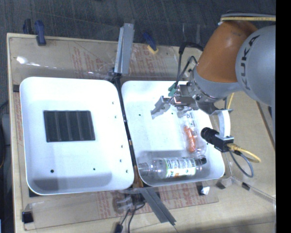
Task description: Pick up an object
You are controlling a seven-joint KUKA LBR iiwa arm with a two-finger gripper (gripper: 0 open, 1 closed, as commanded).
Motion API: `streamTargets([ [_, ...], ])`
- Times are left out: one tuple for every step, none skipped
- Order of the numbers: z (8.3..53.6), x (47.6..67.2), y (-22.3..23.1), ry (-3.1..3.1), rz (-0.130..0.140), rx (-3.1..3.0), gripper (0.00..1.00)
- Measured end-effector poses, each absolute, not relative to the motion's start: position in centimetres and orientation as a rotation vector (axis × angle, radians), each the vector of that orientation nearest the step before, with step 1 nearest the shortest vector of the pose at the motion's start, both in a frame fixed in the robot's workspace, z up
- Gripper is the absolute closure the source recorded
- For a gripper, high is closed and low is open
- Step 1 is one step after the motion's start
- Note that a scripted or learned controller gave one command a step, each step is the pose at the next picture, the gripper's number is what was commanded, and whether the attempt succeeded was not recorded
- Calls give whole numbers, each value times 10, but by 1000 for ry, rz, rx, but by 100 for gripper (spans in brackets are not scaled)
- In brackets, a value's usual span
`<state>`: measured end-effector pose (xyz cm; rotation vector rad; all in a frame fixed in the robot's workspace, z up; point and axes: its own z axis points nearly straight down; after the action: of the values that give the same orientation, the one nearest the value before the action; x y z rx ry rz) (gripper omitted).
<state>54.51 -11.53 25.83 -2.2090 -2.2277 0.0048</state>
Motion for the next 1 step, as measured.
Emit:
streamTargets([
  [200,544,-122,-2240,6,-2197,0],
])
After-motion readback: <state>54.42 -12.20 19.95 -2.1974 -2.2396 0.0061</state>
